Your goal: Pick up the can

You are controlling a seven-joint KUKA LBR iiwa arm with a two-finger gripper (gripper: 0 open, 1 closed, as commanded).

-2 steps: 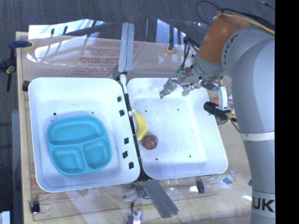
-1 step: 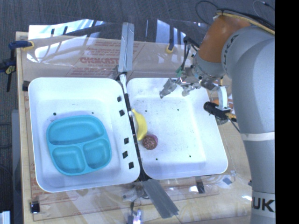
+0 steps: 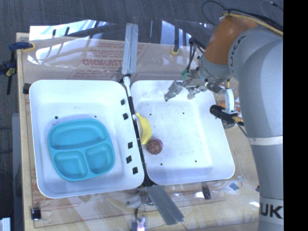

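The gripper (image 3: 179, 93) is being held above the far edge of the right bin (image 3: 211, 163), with its two fingers spread and nothing between them. The can (image 3: 154, 147) is being seen lying near the left wall of this bin, just beside a yellow banana (image 3: 144, 127). A blue divided plate (image 3: 81, 148) is being kept in the left bin (image 3: 41, 110).

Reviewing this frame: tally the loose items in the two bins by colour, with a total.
Blue: 1, the divided tray in the left bin.
Yellow: 1, the banana in the right bin.
Brown: 1, the can beside the banana.
Total: 3.
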